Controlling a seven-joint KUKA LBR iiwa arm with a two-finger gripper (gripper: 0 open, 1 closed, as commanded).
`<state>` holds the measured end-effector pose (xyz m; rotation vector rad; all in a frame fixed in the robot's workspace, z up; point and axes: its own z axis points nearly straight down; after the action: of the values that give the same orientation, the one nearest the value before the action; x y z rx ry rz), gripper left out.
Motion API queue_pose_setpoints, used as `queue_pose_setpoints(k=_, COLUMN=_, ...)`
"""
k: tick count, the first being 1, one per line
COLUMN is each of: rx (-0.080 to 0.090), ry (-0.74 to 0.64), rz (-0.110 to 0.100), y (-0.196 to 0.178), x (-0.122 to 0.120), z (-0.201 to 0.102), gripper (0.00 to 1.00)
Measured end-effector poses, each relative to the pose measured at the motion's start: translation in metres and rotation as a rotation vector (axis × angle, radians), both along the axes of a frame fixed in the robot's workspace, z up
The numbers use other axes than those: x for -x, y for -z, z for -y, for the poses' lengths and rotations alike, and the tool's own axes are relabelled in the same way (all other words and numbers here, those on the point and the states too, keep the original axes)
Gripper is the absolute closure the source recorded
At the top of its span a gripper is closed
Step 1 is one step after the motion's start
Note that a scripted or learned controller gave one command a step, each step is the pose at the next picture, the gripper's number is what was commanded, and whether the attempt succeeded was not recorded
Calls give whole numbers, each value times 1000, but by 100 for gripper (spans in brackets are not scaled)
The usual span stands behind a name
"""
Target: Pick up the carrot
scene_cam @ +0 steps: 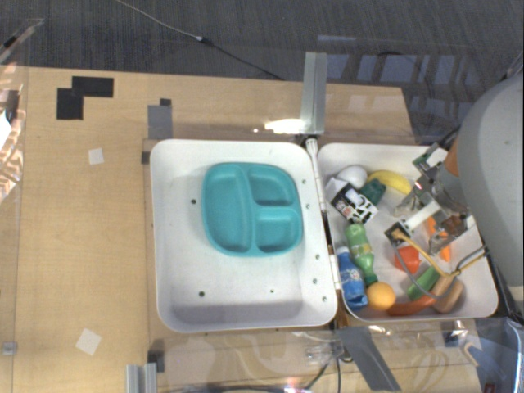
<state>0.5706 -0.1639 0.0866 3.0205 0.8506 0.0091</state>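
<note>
- The tool (438,223) hangs low in the right bin (483,291). Whether it is spread or pressed together cannot be told.
- The carrot (407,259), judged to be the orange piece with a green end, lies just beside the tool on its near-rim side, crowded by other toys.
- To do this step well, centre over the orange body, close across its narrow width and descend straight. Keep clear of the orange ball (381,295) and the green bottle (358,244), which lie farther from the tool.
- No writing is legible. The label on the blue bottle (350,278) is too small to read.
</note>
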Motion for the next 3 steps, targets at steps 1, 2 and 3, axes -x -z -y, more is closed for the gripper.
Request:
queue_pose_setpoints(k=1, rx=-1, ry=13, rz=0, y=-1, x=36, z=9, gripper=0)
queue_pose_setpoints(k=2, rx=1, ry=2, rz=8, y=-14, x=32, z=8, gripper=100)
queue_pose_setpoints(k=3, rx=-2, ry=-95, rz=-4, y=-33, x=61, z=-12, gripper=100)
